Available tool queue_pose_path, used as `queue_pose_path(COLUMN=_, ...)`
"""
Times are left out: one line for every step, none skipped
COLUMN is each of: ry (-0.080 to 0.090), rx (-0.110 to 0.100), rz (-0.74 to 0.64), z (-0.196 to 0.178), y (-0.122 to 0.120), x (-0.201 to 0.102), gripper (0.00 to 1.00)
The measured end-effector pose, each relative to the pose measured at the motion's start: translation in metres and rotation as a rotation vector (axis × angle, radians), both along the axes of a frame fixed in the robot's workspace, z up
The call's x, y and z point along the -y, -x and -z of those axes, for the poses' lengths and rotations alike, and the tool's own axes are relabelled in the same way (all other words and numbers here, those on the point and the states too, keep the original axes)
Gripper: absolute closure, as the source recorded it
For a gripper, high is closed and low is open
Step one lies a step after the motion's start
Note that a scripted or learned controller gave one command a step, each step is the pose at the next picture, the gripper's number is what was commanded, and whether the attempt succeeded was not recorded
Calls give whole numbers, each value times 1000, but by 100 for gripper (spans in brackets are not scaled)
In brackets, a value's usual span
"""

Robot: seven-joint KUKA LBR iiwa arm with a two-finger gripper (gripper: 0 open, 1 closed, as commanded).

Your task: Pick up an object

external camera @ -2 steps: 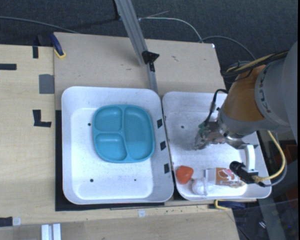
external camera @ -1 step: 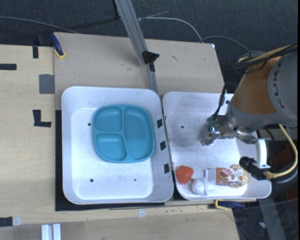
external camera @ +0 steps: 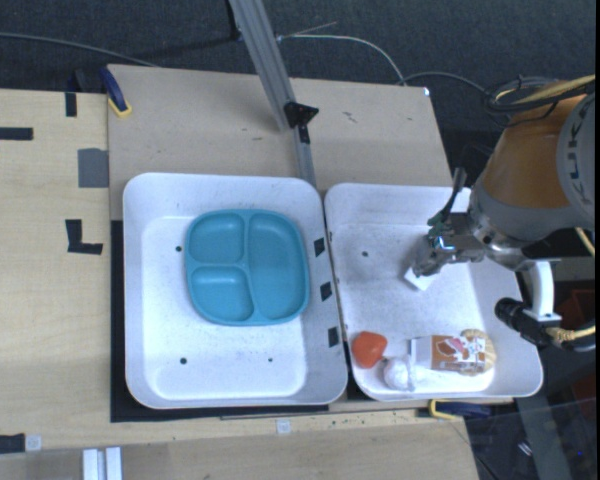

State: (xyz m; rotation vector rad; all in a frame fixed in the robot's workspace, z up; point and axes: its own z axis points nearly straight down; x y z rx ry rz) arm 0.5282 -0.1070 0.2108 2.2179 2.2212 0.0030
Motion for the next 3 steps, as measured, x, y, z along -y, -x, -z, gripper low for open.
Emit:
queue_pose_path(ry=-2, rx=-4, rz=-5, z=-5, y=-9, x=-44, gripper=100)
queue_pose_path(ry=-3, rx=-5, rz=-5, z=-6, y=-19, x=-102, gripper=100)
queue_pose_path(ry=-2, rx=-4, rz=-7, z=-4, y=-44, x=-159, gripper=100)
